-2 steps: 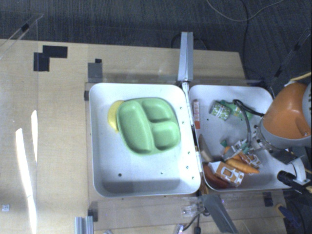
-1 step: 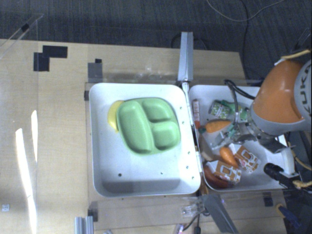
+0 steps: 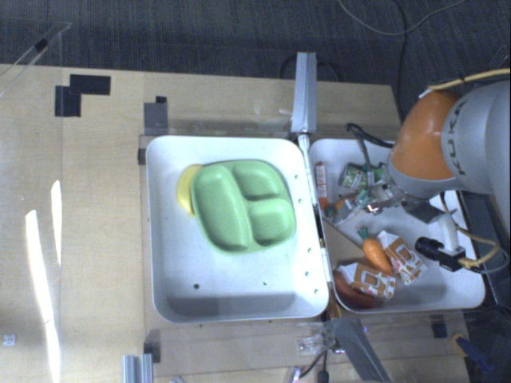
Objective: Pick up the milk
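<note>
The milk looks like a white carton with brown-orange print (image 3: 405,259), lying in the right bin (image 3: 467,294) near its front. A second, similar printed carton (image 3: 374,281) lies just left of it, on top of a red item (image 3: 351,290). I cannot tell which of the two is the milk. The grey arm with its orange band (image 3: 423,146) reaches over the right bin's back half. Its gripper (image 3: 374,200) points down and left among the clutter, above and behind the cartons and apart from them.
An orange carrot (image 3: 374,251) lies between the gripper and the cartons. A green packet (image 3: 354,177) and a thin red stick (image 3: 320,179) sit at the bin's back left. The left bin (image 3: 172,294) holds a green divided tray (image 3: 243,204) over a yellow item (image 3: 185,188).
</note>
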`<state>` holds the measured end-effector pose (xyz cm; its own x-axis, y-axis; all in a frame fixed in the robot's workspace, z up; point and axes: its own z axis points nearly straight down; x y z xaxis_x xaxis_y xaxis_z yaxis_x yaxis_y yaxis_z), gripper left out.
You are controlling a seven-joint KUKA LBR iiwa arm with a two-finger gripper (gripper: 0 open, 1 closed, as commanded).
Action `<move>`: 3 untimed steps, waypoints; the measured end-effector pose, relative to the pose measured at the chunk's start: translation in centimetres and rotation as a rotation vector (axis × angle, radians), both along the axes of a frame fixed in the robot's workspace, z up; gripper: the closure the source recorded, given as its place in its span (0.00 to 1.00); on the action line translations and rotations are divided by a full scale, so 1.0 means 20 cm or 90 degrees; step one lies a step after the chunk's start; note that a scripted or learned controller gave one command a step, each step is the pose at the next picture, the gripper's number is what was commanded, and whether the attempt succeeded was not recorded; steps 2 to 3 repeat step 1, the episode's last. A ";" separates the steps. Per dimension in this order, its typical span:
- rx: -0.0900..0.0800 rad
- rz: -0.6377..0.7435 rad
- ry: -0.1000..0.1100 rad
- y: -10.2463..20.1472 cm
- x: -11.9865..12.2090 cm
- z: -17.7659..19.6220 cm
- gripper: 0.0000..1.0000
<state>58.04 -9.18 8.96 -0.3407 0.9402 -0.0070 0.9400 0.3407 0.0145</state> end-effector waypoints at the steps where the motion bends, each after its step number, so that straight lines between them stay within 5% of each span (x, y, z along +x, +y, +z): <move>1: -0.002 0.050 0.002 -0.25 -0.23 0.00 0.00; 3: -0.002 0.050 0.002 -0.25 -0.23 0.00 0.00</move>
